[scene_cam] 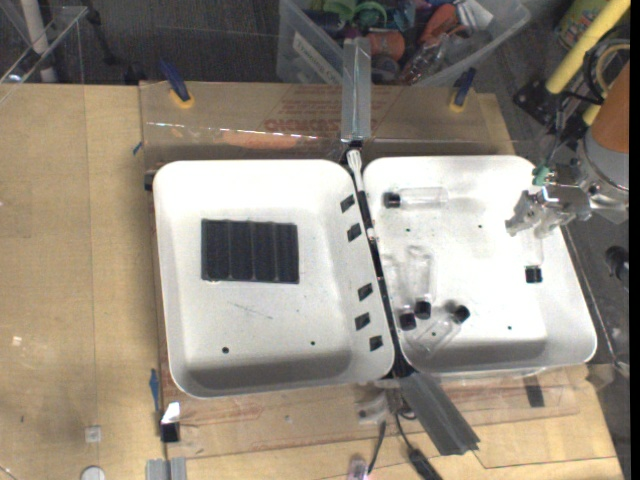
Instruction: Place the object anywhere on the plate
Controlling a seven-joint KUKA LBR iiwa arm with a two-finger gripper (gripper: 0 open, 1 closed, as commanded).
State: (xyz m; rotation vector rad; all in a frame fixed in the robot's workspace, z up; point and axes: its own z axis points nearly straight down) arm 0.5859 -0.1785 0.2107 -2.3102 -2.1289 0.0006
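The wooden bench (70, 268) carries two shallow white bins set side by side, touching along a central seam marked by small black tabs. The left bin (255, 358) holds a dark, ribbed rectangular plate (250, 251), lying flat toward its upper left part. The right bin (500, 318) holds several clear plastic bottles with black caps: one bottle (415, 198) lies on its side near the bin's upper left corner, well apart from a cluster of bottles (425, 303) close to the seam at the lower left, where two or perhaps three overlap, the clear plastic making the count hard to settle. A small black piece (533, 275) lies alone toward the right side of that bin. Behind the bins stands a clear tub of coloured toys (400, 13), and a metal bar (355, 98) runs down toward the seam. The arm enters from the right edge, its gripper (530, 211) hanging over the upper right part of the right bin, well apart from every bottle and far from the plate. Its fingers cannot be made out clearly enough to tell whether they are spread or pressed together.
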